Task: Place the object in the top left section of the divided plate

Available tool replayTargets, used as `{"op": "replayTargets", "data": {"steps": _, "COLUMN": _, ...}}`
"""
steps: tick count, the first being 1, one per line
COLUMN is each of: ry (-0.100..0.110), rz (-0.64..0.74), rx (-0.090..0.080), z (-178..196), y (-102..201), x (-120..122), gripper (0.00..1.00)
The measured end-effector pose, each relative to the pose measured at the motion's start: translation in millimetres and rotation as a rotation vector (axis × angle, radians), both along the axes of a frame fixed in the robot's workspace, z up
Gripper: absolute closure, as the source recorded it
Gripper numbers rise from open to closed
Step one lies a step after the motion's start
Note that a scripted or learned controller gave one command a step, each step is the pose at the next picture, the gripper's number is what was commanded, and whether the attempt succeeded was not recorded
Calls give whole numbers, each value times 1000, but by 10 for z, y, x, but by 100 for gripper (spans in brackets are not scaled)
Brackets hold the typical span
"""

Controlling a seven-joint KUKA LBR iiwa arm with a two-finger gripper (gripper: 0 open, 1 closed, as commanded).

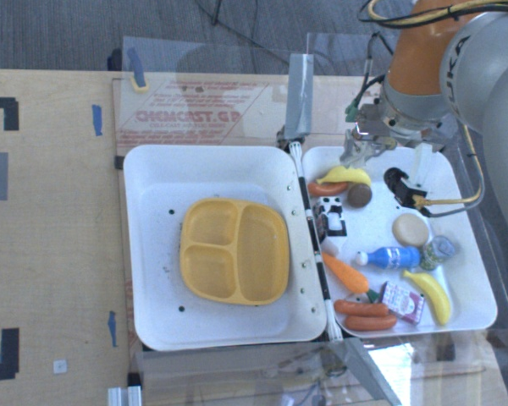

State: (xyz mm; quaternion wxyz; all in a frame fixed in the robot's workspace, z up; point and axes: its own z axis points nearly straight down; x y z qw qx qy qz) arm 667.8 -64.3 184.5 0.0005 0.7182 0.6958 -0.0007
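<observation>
The pincer (358, 152) hangs over the far left corner of the right bin (478, 311), up and to the left of the blue bottle (394, 257) as the camera sees it. Whether it is open or closed cannot be told, and nothing can be seen gripped in it.

Just below the pincer lies a small yellow banana (347, 176), with a red piece (326, 189) touching its left end and a brown ball (358, 195) beside it; all three sit above and left of the bottle. A small black-and-white thing (330, 221) lies left of the bottle, against the bin's wall. A tan egg-shaped thing (411, 229) sits just above the bottle's right end. A carrot (347, 273) lies below and left of the bottle, two red sausages (366, 314) lower still, a pink packet (404, 301) straight below it, and a large banana (436, 294) below and right.

Well left of the bottle, in the left bin (152, 184), the yellow divided plate (234, 250) rests flat. Which item is the task's object cannot be told.
</observation>
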Motion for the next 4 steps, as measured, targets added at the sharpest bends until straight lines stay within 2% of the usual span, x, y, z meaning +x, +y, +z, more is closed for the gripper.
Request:
{"op": "replayTargets", "data": {"steps": 1, "ry": 0, "rz": 238, "rx": 2, "z": 2, "y": 896, "x": -90, "gripper": 100}}
{"op": "replayTargets", "data": {"steps": 2, "ry": 0, "rz": 370, "rx": 2, "z": 135, "y": 234, "x": -776, "gripper": 100}}
{"op": "replayTargets", "data": {"steps": 3, "ry": 0, "rz": 767, "rx": 3, "z": -392, "y": 1670, "x": -774, "gripper": 100}}
{"op": "replayTargets", "data": {"steps": 4, "ry": -5, "rz": 950, "rx": 0, "z": 152, "y": 1278, "x": -699, "gripper": 100}}
